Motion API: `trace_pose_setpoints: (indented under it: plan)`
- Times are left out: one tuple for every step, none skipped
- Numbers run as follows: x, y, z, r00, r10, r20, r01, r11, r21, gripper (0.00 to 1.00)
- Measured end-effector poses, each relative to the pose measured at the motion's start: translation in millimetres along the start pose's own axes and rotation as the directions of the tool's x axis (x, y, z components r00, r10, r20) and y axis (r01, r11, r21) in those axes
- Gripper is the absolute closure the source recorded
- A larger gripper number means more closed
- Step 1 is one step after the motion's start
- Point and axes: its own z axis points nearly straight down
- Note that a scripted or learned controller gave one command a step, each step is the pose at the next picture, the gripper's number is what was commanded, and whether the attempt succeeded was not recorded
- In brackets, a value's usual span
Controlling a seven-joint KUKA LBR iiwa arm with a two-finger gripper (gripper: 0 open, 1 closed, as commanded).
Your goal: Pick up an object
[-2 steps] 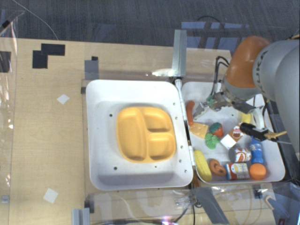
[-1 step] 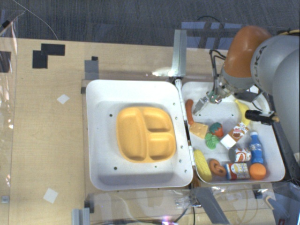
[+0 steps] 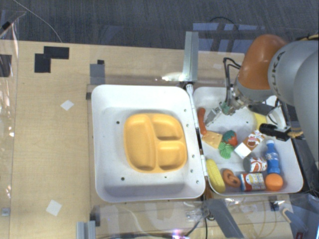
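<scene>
1. The gripper (image 3: 219,111) hangs over the right bin (image 3: 299,183), above the sausage (image 3: 201,121) and cheese wedge (image 3: 212,139).
2. Its 2 fingers look parted, gripping nothing.
3. No toy is lifted; the pick remains undone.
</scene>
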Motion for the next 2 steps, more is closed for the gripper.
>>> trace_pose_setpoints:
  plan:
    - [3.9, -18.6, 0.1, 0.972, 0.235, -0.002, -0.235, 0.972, 0.0, 0.0]
    - [5.7, -17.5, 0.0, 0.915, 0.402, -0.001, -0.402, 0.915, 0.0, 0.0]
